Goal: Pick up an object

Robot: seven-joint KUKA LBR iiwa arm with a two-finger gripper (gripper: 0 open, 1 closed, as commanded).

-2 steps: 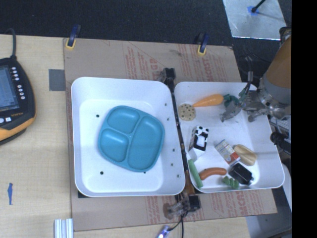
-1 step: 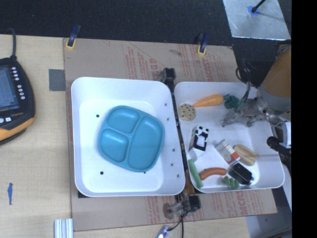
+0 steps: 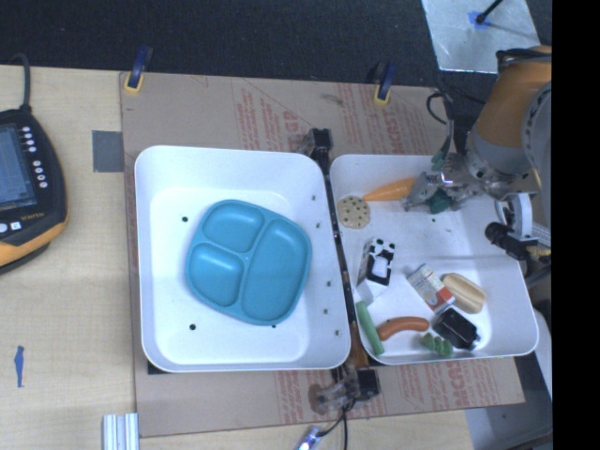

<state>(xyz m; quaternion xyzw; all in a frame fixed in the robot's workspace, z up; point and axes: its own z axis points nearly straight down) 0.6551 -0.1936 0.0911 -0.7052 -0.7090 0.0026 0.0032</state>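
The right bin (image 3: 487, 237) holds several small objects: an orange carrot (image 3: 387, 191) at its far side, a round brown cookie (image 3: 353, 211), a black-and-white piece (image 3: 380, 262), a small bottle-like item (image 3: 428, 285), a tan bread roll (image 3: 464, 291), a black block (image 3: 457, 327), a sausage (image 3: 404, 325) and green vegetables (image 3: 367, 327). My gripper (image 3: 437, 195) hangs low over the far right part of this bin, just right of the carrot's thick end. Nothing shows between its fingers.
The left bin (image 3: 159, 251) carries a blue divided plate (image 3: 248, 262). A black and orange teach pendant (image 3: 23, 181) lies on the bench at far left. Clamps (image 3: 381, 81) pin the cardboard at the back. The grey arm (image 3: 511, 129) covers the right bin's far right corner.
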